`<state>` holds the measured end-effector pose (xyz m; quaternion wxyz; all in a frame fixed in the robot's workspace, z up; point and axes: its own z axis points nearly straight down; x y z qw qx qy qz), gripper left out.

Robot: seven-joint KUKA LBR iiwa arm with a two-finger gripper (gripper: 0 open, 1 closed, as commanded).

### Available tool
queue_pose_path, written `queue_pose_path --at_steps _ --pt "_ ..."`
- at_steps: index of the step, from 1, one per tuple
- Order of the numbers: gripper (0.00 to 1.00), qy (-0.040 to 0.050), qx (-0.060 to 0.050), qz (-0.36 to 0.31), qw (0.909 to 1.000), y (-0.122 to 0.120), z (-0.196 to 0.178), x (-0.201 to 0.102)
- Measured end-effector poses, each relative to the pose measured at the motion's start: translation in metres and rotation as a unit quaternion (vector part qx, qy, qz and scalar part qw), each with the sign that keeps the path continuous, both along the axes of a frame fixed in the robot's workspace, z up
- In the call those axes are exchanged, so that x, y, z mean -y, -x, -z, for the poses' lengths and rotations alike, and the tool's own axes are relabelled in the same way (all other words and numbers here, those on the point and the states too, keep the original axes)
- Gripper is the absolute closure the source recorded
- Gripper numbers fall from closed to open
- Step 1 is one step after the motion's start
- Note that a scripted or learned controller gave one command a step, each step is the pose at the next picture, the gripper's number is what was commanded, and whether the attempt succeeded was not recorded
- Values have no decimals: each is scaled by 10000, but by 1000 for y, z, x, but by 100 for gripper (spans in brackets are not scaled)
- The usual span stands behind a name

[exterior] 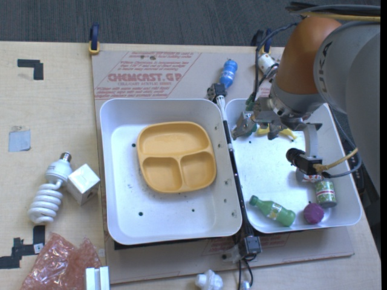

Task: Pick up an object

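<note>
The bench (48,119) spreads pale and bare toward nine o'clock. A brown board (148,74) lies across it, printed in red with what reads "CHEMCAST", the smaller lines too fine to make out. The grey and orange arm (314,53) comes in from two o'clock, its end effector (266,125) low over the upper part of the right bin (290,225); I cannot tell how it is set. The left bin (121,222) holds a yellow divided tray (176,156), with open white floor along its six o'clock edge. Along the right bin's six o'clock rim lie a green bottle (273,211), a small labelled can (325,192) and a purple ball (313,212), close together, with clear floor at its centre. A spiral bulb (49,192) lies at eight o'clock.
</note>
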<state>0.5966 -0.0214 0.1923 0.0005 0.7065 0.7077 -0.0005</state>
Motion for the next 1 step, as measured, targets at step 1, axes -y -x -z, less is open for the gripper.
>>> queue_pose_path --at_steps 1 --pt "0 2 2 2 10000 -20 -36 92"
